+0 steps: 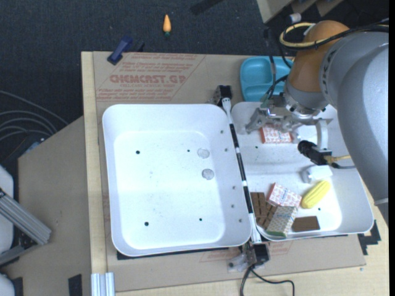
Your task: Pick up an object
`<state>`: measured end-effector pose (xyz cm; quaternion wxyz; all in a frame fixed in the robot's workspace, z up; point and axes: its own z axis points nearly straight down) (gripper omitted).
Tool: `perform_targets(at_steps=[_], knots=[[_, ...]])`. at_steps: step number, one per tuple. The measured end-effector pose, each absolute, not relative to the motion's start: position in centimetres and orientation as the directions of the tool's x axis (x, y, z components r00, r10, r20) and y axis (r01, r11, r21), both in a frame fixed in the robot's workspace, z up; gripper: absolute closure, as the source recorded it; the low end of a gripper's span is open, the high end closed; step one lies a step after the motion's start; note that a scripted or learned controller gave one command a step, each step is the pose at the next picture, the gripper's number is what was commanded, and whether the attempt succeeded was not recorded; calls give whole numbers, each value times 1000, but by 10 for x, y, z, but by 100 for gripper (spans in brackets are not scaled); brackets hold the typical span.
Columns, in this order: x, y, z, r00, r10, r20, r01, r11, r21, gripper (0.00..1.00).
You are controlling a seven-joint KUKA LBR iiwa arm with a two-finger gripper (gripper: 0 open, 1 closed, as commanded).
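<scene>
1. The shallow white left bin (123,165) offers broad open floor; two small round clear discs (205,163) lie near its right wall.
2. In the shallow white right bin (355,217), the grey arm with its orange band (315,66) covers the far end.
3. A cluster of brown and patterned packets (278,209) and a yellow corn-shaped toy (315,193) crowd the near end, leaving bare floor between.
</scene>
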<state>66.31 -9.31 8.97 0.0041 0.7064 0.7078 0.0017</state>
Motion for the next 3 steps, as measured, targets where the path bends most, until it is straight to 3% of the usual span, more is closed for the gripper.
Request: perform_targets(at_steps=[1,2,3], knots=[[664,-94,101,-2,1000,-7,1000,2,12,100],[664,-94,101,-2,1000,-7,1000,2,11,0],[665,-94,111,-3,1000,-8,1000,3,14,100]])
